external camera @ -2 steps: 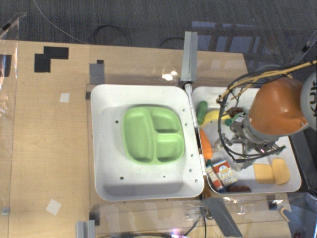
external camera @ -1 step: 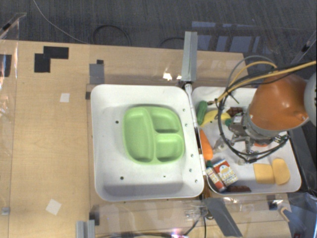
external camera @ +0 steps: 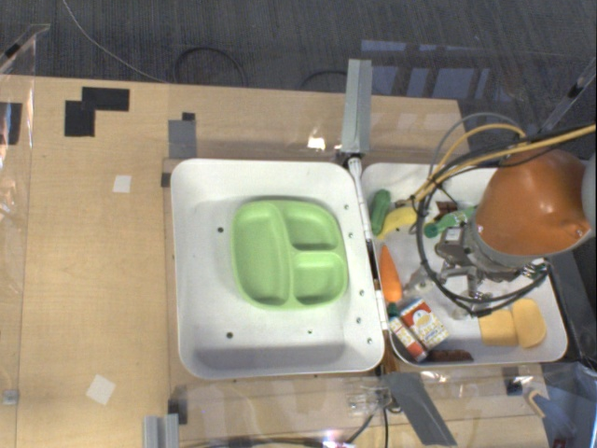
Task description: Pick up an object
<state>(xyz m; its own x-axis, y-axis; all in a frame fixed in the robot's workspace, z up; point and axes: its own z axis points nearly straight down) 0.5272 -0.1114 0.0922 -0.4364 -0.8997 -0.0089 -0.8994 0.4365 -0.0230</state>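
Note:
The right bin [external camera: 560,343] holds several small objects: a green vegetable [external camera: 380,211], a yellow piece [external camera: 399,219], an orange carrot [external camera: 390,276], a small printed box [external camera: 423,327], a dark brown item [external camera: 451,354] and a yellow sponge-like block [external camera: 514,326]. My gripper [external camera: 465,271] reaches down into the middle of this bin under the orange wrist band [external camera: 532,203], between the carrot and the yellow block. Cables and the wrist hide its fingertips, so what lies beneath them is hidden.
The left bin [external camera: 201,334] holds a green divided tray [external camera: 289,253]. A metal divider post [external camera: 354,110] stands between the bins at the back. Yellow and black cables [external camera: 466,147] loop above the right bin. Wooden bench surface extends to the left.

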